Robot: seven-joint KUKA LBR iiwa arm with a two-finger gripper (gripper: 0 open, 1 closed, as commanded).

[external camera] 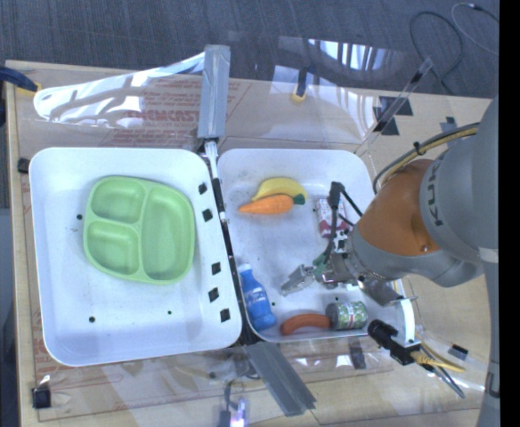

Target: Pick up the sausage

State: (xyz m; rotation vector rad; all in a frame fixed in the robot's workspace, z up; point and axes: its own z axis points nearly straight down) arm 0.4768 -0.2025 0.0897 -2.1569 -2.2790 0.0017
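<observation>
The sausage (305, 324), a reddish-orange link, lies along the front wall of the right bin (242, 169), between a blue bottle and a green can. My gripper (312, 278) hangs low over the bin's middle, a little behind the sausage and apart from it. Nothing shows in its grasp. The grey arm with its orange band (394, 225) reaches in from the right and hides the bin's right side.
A blue bottle (256, 297) lies by the divider. A green can (347, 314) lies just right of the sausage. A carrot (266, 205) and a banana (280, 187) lie at the back. The left bin (51, 265) holds a green divided plate (141, 229).
</observation>
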